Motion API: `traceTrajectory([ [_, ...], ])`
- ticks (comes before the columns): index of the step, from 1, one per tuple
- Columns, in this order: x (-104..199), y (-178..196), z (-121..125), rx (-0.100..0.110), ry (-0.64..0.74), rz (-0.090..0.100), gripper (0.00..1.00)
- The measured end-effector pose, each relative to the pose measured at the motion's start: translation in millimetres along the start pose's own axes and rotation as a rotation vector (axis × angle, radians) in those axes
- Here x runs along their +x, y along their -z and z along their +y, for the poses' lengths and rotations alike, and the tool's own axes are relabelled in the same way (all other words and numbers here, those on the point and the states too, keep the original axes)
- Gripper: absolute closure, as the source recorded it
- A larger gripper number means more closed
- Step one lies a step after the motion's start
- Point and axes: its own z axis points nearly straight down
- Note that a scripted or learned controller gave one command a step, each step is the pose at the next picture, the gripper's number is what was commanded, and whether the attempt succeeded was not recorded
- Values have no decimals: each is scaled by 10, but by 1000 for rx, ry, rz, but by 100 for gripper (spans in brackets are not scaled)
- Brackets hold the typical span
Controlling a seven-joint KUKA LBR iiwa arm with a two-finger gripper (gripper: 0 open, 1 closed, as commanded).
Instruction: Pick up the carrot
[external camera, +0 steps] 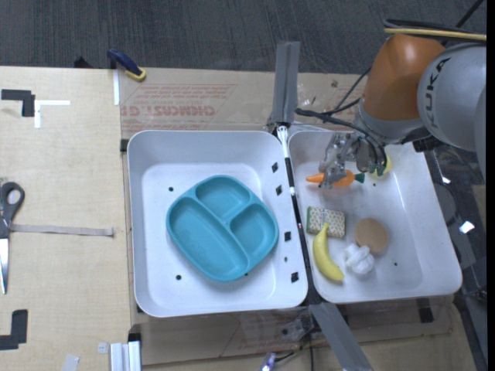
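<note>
The carrot [317, 179] is small and orange with a green stem end [359, 178]. It lies crosswise in the back left part of the right bin [433, 230]. My gripper [337, 175] reaches down from the grey arm with the orange band [402, 76] and stands directly over the carrot's middle, hiding that part. Orange shows on both sides of the gripper. Whether the carrot rests on the bin floor or is raised a little I cannot tell.
In the right bin, nearer the front, lie a green-yellow sponge [326, 220], a banana [326, 255], a brown round object [372, 236] and a white lump [358, 260]. The left bin [147, 207] holds a blue divided plate [223, 226]. Scissors [8, 207] lie on the bench at far left.
</note>
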Motion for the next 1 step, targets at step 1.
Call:
traceTrajectory([
  [1,274,883,447,-3,405,5,100],
])
